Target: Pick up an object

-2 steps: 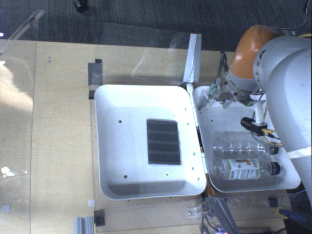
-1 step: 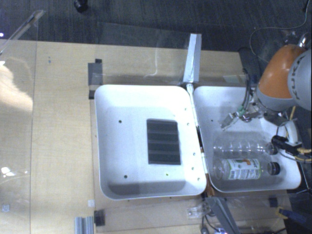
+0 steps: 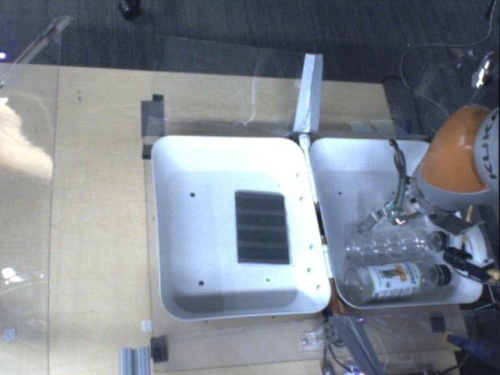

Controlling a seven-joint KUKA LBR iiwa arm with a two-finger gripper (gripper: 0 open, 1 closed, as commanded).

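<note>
Hand (image 3: 398, 213) low in right white bin (image 3: 351, 170), grip state unclear. Clear plastic bottle with green-orange label (image 3: 394, 280) lies by bin's front edge. Dark ribbed rectangular block (image 3: 262, 226) mid left white bin (image 3: 180, 209).

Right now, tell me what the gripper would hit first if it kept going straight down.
Probably the clear plastic bottle lying just below the gripper in the right bin, above the labelled bottle. Depth is unclear from this slanted view.

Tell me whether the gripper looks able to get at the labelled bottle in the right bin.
Probably yes: the gripper hangs in the right bin just above the labelled bottle, with a clear bottle between them.
</note>
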